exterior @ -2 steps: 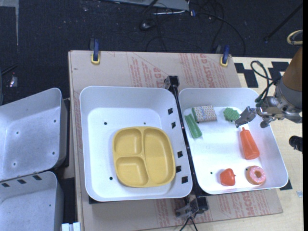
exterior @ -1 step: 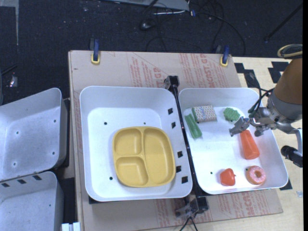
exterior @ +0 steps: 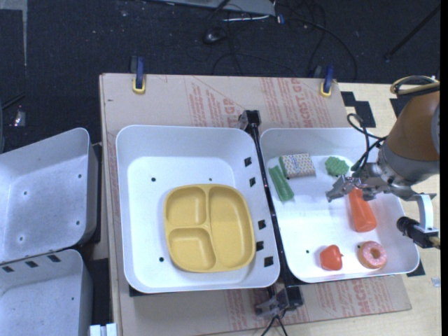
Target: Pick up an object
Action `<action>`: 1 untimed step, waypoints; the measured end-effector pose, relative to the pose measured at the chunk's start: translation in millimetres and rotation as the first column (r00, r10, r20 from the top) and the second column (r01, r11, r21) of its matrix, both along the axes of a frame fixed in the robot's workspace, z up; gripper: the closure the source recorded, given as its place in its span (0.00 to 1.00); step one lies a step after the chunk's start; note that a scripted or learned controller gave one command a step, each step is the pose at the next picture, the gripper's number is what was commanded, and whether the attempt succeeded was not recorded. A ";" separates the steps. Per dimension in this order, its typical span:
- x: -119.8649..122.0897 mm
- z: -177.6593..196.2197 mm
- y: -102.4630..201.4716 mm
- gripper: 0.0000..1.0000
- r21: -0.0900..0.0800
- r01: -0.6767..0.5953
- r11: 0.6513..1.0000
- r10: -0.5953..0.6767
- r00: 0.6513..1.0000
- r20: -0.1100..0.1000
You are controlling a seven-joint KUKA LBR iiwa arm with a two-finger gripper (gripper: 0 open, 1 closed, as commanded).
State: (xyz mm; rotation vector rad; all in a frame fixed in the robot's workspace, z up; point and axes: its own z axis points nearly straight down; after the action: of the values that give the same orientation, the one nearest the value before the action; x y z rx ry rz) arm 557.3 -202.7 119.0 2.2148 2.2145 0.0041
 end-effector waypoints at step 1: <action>8.8 -15.2 -5.6 0.00 -0.014 0.000 1.000 0.000 1.000 0.023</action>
State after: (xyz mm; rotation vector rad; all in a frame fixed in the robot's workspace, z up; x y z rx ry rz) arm 566.1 -208.3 103.8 2.1963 2.1955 0.0140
